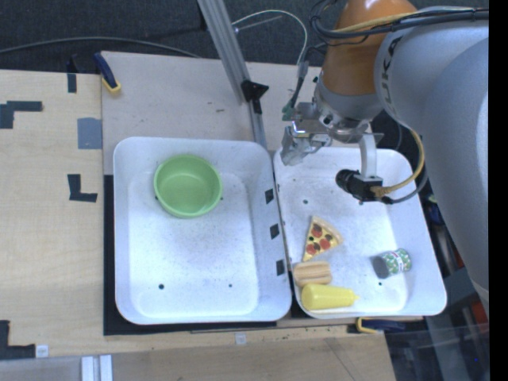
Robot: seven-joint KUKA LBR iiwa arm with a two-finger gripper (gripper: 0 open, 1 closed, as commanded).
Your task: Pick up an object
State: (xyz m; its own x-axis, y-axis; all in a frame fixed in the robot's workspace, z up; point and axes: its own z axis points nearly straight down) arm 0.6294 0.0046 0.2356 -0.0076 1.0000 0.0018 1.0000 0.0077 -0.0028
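- Nearest the camera, along the lower edge of the right-hand shallow white bin, lie a yellow plastic toy shaped like a squash or lemon and, touching it just above, a tan toy hot-dog bun.
- Above those sits a toy pizza slice with red dots; to the lower right, well apart from it, is a small green-and-white cylinder on its side.
- In the left-hand white bin, toward its upper left, stands a light green plastic bowl.
- At the upper left corner of the right bin, the gripper hangs under the grey arm with its orange band, well away from every toy.
- Its fingers carry nothing; whether they are spread or pressed together cannot be told from this angle.
- Judged from here, a good pick means travelling down-frame to one isolated target, the pizza slice or the cylinder, centring over it, and descending straight before closing. The bun and yellow toy touch, so a grasp there risks nudging both.
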